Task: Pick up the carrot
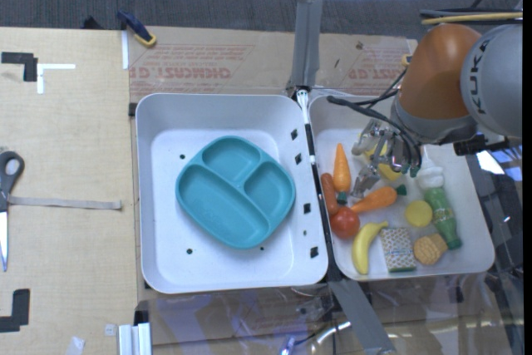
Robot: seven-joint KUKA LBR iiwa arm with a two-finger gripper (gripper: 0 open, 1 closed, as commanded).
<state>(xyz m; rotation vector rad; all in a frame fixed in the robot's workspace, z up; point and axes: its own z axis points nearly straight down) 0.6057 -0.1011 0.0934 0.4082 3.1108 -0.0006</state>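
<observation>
Currently the gripper (378,166) is seen low in the right bin (474,262), under the grey arm (499,79) with its orange band (436,71), which enters from the right. Whether anything is pinched cannot be told: the metal parts are cluttered and blurred against the items below. Just under and beside the gripper an orange carrot (376,199) is lying roughly flat, tilted slightly, near the bin's middle. A second upright carrot (341,168) is placed just left of the gripper, close to the bin's left wall. A yellow item (391,172) is partly hidden behind the gripper. A red-orange long vegetable (329,194) is lying along the left wall, with a red tomato (345,222) touching its lower end. A banana (364,245) is set below the tomato, beside a packaged square item (399,249) and a round cracker (430,248). A lemon (418,214) and a green bottle (440,212) are placed to the right. In the left bin (150,262) a blue divided plate (235,191) is lying. On the bench (66,145), scissors (7,179) are seen at the far left.
</observation>
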